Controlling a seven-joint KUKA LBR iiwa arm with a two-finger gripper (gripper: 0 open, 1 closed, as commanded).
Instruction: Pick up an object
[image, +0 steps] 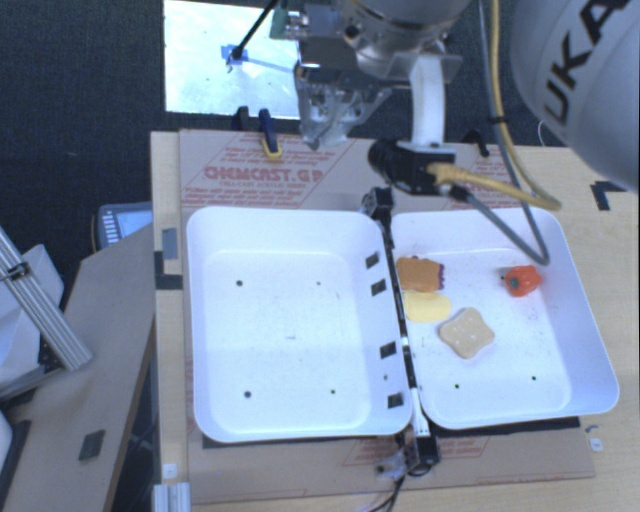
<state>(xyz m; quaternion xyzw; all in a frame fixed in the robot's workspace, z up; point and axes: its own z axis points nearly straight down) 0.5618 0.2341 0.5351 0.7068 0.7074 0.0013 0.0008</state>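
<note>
Hovering high over the far edge of the desk, the hand is carrying nothing that can be seen, and whether it is spread or pressed together I cannot tell. Judging by this, the pick is not yet begun. Below the hand and to its right, in the right bin, the brown cracker, yellow slice, tan toast and orange piece are lying. Arm is reaching in from above, wrist pointing down.
</note>
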